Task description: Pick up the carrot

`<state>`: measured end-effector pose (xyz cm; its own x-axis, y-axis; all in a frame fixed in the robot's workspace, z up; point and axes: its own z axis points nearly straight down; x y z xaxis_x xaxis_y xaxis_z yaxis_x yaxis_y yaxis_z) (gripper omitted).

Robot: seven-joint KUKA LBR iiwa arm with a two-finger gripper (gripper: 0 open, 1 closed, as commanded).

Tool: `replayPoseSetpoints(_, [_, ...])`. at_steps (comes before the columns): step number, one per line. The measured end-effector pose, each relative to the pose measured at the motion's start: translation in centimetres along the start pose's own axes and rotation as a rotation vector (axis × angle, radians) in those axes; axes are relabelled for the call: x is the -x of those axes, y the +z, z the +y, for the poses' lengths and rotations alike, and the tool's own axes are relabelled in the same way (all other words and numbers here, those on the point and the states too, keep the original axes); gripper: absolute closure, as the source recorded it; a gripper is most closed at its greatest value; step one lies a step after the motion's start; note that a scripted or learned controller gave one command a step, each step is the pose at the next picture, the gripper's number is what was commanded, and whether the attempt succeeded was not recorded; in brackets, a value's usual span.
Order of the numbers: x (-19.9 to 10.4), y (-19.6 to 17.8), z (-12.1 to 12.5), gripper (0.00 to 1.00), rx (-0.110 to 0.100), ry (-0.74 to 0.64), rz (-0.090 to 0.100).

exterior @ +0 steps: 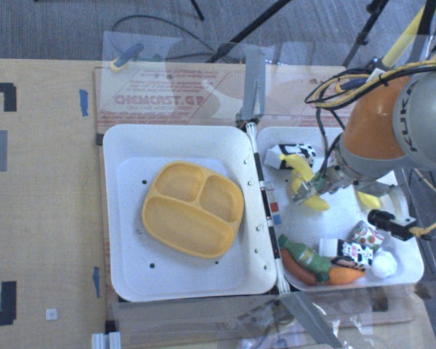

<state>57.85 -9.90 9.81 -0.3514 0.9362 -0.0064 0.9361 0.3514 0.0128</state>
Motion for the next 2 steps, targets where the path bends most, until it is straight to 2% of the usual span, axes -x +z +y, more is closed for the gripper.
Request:
replayPoseSetpoints(1, [-4.6,-8.7,-6.7,1.0,-0.016,0.201,0.007])
replayPoseSetpoints(2, [-11.1,-15.4,-6.2,1.0,-0.014,0.441,0.003])
